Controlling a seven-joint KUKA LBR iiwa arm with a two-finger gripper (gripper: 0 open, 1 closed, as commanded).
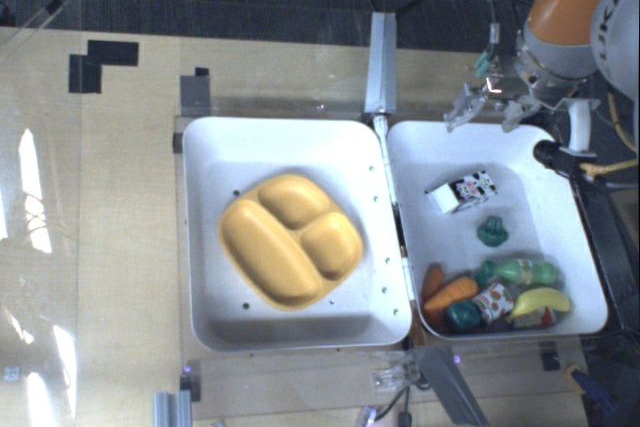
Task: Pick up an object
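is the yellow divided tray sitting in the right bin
No, the yellow divided tray lies in the left bin, while the right bin holds the small toys.

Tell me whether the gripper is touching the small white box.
Apart. The camera view shows the gripper above the bin's far rim, bare white floor separating it from the white box.

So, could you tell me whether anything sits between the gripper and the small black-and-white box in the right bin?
Nothing visible does. The gripper hovers over the right white bin's far rim, and bare bin floor separates it from the small black-and-white box.
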